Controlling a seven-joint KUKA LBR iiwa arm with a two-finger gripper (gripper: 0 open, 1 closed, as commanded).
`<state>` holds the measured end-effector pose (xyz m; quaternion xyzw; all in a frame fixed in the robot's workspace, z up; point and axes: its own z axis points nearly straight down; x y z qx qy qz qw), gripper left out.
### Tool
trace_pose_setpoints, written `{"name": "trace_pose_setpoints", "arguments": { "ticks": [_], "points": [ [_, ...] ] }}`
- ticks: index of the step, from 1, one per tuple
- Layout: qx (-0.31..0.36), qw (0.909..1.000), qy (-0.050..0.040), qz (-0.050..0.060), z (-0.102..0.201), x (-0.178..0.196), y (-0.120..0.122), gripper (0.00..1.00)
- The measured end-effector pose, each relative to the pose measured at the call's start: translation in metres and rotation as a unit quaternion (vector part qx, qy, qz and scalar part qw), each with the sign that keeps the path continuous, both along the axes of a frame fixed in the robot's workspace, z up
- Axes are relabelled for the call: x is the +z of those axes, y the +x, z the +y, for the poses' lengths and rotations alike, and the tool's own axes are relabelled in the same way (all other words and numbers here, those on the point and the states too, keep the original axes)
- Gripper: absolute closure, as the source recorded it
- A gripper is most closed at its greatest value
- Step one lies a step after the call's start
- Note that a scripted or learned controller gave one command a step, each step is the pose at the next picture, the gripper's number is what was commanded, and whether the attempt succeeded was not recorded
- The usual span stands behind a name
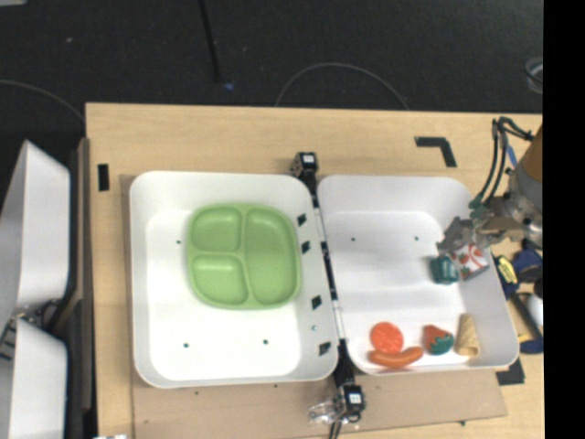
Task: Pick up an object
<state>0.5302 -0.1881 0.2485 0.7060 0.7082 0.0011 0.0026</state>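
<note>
My gripper (460, 241) hangs over the right side of the right bin (384, 213), with the arm coming in from the right edge. Just below it sits a small teal object (445, 270), and a red and white item (474, 262) lies beside that, close under the gripper. Whether either one is held is hidden from this angle. Along the bin's front lie an orange round piece (387, 337), a long red-orange piece (396, 359), a red and green piece (439, 340) and a beige cone-like piece (468, 335).
The left bin (155, 337) holds a green divided plate (245, 254). A divider with black clips (321, 273) runs between the bins. Cables and blue-yellow parts (516, 268) crowd the bench at the right edge. A white box (37, 236) stands at far left.
</note>
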Motion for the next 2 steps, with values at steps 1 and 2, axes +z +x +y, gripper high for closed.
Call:
{"name": "trace_pose_setpoints", "arguments": {
  "ticks": [1,2],
  "points": [
    [0.001,1.0,0.0008,0.001,0.04,-0.004,0.027,1.0],
    [0.002,1.0,0.0013,0.001,0.085,0.006,0.045,1.0]
  ]
}}
